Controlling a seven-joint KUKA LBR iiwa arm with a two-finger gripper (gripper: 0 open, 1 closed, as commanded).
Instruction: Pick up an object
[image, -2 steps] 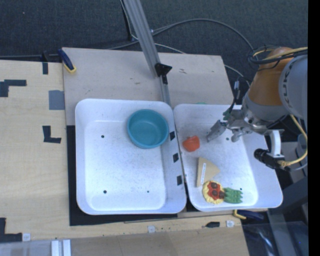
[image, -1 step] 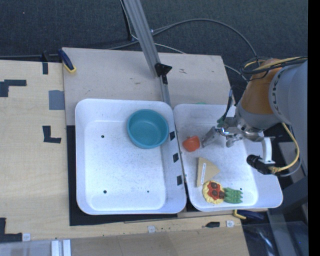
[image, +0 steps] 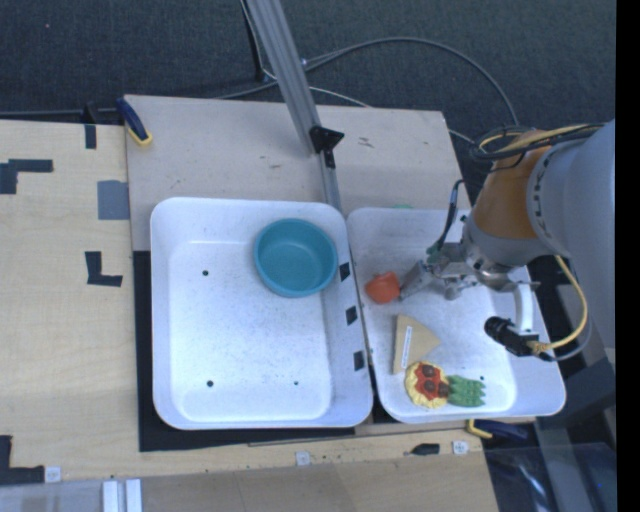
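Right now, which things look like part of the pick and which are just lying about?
Likely in play: orange ball, right by the gripper; right bin.

Lying about: blue bowl in the left bin; tan wedge; red, yellow and green toy.

No readable text, label, brand or number stands on anything here (the dark tape marks on the surface (image: 60, 330) spell nothing).

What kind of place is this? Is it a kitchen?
Probably not a kitchen; it looks like a robot test bench. A robot arm reaches over two white bins holding a blue bowl, an orange ball and toy food, with cables running behind and tape marks on the bench.
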